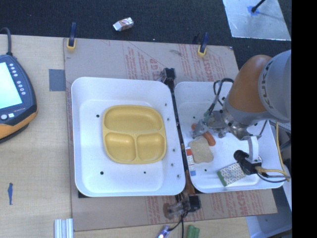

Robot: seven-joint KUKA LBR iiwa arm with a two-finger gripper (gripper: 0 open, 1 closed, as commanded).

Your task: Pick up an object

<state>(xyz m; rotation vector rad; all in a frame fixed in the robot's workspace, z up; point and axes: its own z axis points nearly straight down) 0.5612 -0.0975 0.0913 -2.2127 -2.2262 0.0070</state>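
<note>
Two shallow white plastic bins sit side by side on a brown cardboard sheet over the pale wood counter (34,182). The left bin (86,133), smooth-walled with rounded corners, holds a yellow moulded tray (133,133) divided into three compartments, one long above two small. In the right bin (198,103) lie a tan, rough, roundish lump like a sponge or bread piece (201,151), a small orange-red sausage-shaped piece (211,139) just beside its upper right, a flat packet with a green speckled pattern (230,173) near the lower wall, and a thin red-and-white item (189,158) against the left wall. The grey arm with its orange band reaches in from the right, covering much of that bin; the end effector (204,127) is low, just above the tan lump and near the orange piece; grip state cannot be told, metal parts are blurred. Black cables loop around the wrist. A pendant with a screen (12,95) rests at the counter's left edge. A crumpled wrapper (123,24) lies on the dark floor beyond.
</note>
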